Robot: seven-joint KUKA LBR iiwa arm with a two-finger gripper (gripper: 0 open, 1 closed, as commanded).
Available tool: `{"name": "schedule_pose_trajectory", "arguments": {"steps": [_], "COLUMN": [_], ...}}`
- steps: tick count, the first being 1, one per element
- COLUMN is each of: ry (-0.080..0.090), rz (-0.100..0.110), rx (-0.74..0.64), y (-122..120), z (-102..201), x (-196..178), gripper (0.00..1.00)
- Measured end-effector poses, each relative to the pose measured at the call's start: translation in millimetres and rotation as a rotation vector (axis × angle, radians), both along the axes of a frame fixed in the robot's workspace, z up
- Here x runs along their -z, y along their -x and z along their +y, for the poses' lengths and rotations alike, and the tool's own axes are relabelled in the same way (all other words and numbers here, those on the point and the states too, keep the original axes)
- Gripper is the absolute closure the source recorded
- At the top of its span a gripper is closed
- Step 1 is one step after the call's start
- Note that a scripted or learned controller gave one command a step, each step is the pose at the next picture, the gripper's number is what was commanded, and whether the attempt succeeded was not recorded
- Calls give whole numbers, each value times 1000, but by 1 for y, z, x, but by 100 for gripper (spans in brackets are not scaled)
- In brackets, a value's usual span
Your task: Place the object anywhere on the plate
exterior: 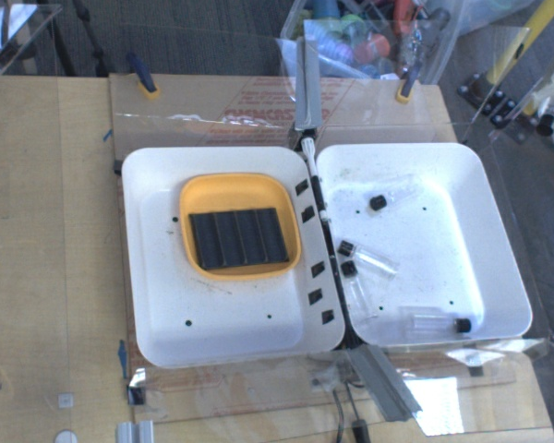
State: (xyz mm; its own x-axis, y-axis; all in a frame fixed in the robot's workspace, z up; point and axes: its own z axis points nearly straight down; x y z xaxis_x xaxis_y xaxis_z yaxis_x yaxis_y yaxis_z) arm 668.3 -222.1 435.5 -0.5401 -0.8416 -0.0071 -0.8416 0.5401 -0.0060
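Wooden bench [46, 247] at far left, bare board.

Left bin [157, 340]: white and shallow. A yellow plate [198, 192] sits in its upper middle. A dark ribbed block [238, 238] lies flat on the plate, inside the rim, with its long side running left to right. It covers most of the plate's floor.

A row of small black tabs [316, 268] runs along the seam where the two bins meet.

Right bin [499, 247]: white, floor speckled. A small black piece [378, 203] lies toward the upper left. A clear tube with a black cap [365, 258] lies near the seam. A second clear tube [439, 322] lies by the front wall, black cap toward the right.

Behind the bins stands a clear tub [379, 17] of mixed coloured items.

Claw: its opening and any load cannot be told, nor how the block lies relative to it.
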Motion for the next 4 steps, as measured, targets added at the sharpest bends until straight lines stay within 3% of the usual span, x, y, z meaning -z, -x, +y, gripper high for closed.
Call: {"name": "schedule_pose_trajectory", "arguments": {"steps": [1,4], "ry": [0,4], "rz": [0,0], "rx": [16,-797], "y": [1,0], "z": [-2,0], "x": [0,1], "gripper": [100,100]}}
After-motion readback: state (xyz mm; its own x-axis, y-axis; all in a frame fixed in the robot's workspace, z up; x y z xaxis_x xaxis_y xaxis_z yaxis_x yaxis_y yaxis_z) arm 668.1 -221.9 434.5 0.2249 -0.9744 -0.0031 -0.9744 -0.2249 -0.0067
